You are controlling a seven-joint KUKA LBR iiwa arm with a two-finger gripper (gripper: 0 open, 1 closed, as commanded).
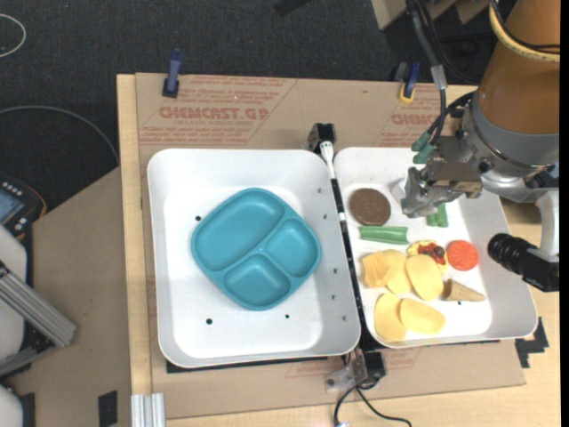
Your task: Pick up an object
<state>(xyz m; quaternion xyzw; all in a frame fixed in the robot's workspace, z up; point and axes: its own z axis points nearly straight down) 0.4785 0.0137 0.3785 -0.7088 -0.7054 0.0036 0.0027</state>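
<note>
The gripper (433,205) hangs low over the far part of the right bin (507,327), its grey metal body seen from above at the end of the grey and orange arm (524,69); whether it is spread or closed cannot be told from this angle, and nothing can be made out in its grasp. A green piece (442,213) peeks out just under its lower edge, too hidden to identify or to say whether it is being touched. Just left of the gripper lies a round brown disc like a toy cookie or burger patty (369,206), and below that a green bean-like stick (384,234) lies roughly crosswise. Nearer the front of this bin sits a cluster of pale yellow chip-shaped pieces (404,292), touching and overlapping each other. A small red and yellow item (430,252) rests at the top of that cluster, with a round orange-red piece like a tomato slice (461,254) just beside it and a small tan cone shape (464,290) below. The left bin (169,238) holds a teal divided plate (256,248) with three compartments, lying flat and turned at an angle near the bin's middle. Both bins sit side by side on a cardboard-covered bench (222,109), with blue clamps (172,74) at its far edge.
</note>
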